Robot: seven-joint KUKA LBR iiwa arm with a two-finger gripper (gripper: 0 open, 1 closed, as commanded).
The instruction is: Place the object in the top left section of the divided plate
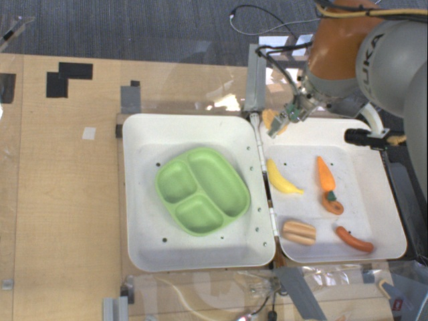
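Camera view, fixed above the bench: the bench top (60, 199) is pale wood, with black angular marks near its far left edge and a small grey square patch further in; beyond the bench's far edge lies a dark blue-grey carpet floor (134, 12); black cables loop across the floor toward the arm.

Two shallow white bins sit side by side, their inner rims touching along a central seam; grey metal brackets stand at the corners. The left bin (140, 246) holds a green divided plate (202, 190) with three sections, set at a slant near the bin's middle; all three sections show bare green.

The right bin (381, 199) holds five items: a banana (283, 179) near the seam; a carrot (327, 182) to its right, lying roughly lengthwise; a bread roll (299, 232) near the front left corner; a red sausage (354, 240) near the front right; a small yellow object (271, 121) at the far left corner of this bin, partly hidden by the gripper.

The arm (374, 52), grey with an orange band, enters from the right; the gripper (286, 119) hangs over the far left corner of the right bin, right at the yellow object; whether the fingers are apart or together cannot be told, and whether they hold the object is unclear.
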